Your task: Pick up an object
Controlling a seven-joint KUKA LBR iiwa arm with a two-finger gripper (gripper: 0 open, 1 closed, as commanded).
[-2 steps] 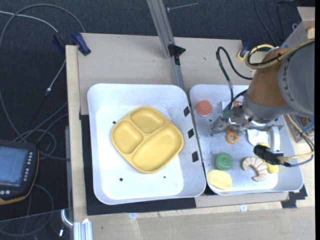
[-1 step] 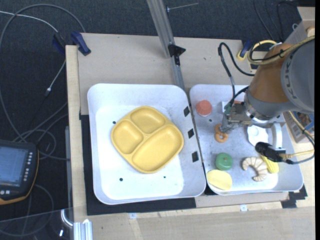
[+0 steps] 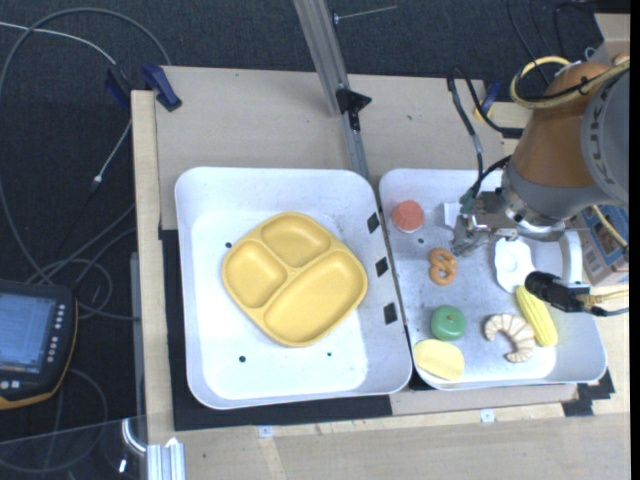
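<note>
The approach step is judged to be in hand: nothing is seen between the fingers, and no object has been lifted clear of the bins.

At the far left, a teach pendant [image 3: 30, 340] with a lit screen is seen on the dark floor, with loose cables [image 3: 60, 118] trailing around it. On the pale bench [image 3: 150, 268] a blue clamp [image 3: 160, 86] is fixed at the upper left corner. The left bin [image 3: 200, 368] is occupied by a yellow divided plate [image 3: 294, 278], lying flat near its middle. A metal post [image 3: 318, 28] is seen slanting down to the seam between the bins.

In the right bin [image 3: 480, 363] the candidates are spread: a red-orange round piece [image 3: 407, 215] at the upper left, a pretzel [image 3: 442, 266] just below it, a green round object [image 3: 447, 322], a pale yellow disc [image 3: 439, 359] at the near rim, a shrimp-like piece [image 3: 512, 335], a corn cob [image 3: 537, 315] and a white object [image 3: 512, 261]. The gripper [image 3: 466, 230] is held low over this bin, just above and right of the pretzel, near but apart from it. Whether the fingers are wide or narrow cannot be told from this angle.

The pretzel is judged the likeliest target. A short move left and down would be called for, then a closure on it. As it lies flat and small, a slip is judged possible.
</note>
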